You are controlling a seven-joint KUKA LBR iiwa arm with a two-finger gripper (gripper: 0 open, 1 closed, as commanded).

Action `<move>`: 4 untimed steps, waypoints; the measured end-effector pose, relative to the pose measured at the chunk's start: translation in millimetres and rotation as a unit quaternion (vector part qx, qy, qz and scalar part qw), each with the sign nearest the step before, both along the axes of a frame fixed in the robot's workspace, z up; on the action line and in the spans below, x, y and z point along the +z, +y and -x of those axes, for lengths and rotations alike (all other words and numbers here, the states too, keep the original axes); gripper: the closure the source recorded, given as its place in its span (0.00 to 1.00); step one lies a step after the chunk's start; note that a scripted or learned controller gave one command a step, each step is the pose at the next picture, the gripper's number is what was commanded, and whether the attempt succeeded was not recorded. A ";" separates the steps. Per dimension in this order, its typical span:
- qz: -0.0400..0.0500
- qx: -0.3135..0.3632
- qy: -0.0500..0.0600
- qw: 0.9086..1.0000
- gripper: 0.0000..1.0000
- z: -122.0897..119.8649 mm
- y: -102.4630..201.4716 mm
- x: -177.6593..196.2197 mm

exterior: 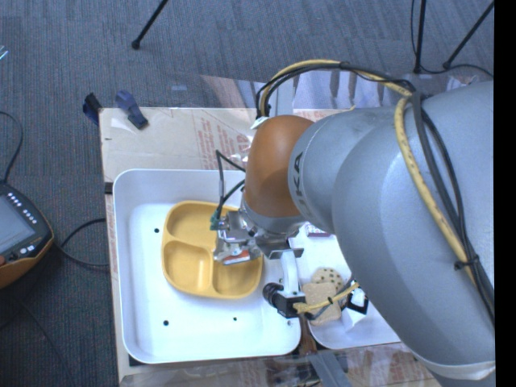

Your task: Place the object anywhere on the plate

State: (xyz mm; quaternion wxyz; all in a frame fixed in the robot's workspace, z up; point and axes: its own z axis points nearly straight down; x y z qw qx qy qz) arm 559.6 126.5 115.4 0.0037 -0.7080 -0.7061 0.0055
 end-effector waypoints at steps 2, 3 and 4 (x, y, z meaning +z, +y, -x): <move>0.001 -0.003 0.003 1.000 1.00 -0.5 -3.2 6.3; -0.003 0.000 -0.016 1.000 1.00 -60.0 32.2 -11.7; -0.002 0.001 -0.007 1.000 1.00 -76.6 -3.7 -27.4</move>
